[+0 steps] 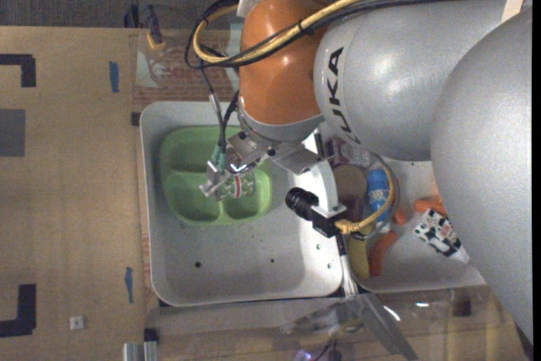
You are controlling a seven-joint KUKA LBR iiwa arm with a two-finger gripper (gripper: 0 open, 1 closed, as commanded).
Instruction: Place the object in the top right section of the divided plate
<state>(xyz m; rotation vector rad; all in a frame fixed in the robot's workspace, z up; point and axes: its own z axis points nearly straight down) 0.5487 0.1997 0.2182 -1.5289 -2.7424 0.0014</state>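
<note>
1. The arm [372, 72] reaches in from the right, and its gripper [226, 179] hangs low over the green divided plate [190, 173] in the left bin [245, 266].
2. Something small and patterned [237, 186] sits right at the fingertips, above the plate's right-hand sections; I judge that to be the object, though it is too blurred to name.
3. Whether the fingers are clamped on it or parted I cannot tell (the wrist blocks much of it).
4. To do this well, I'd settle squarely over one section, clear of the dividing ridge, before letting go.
5. The right bin [406, 279] holds other clutter.
</note>
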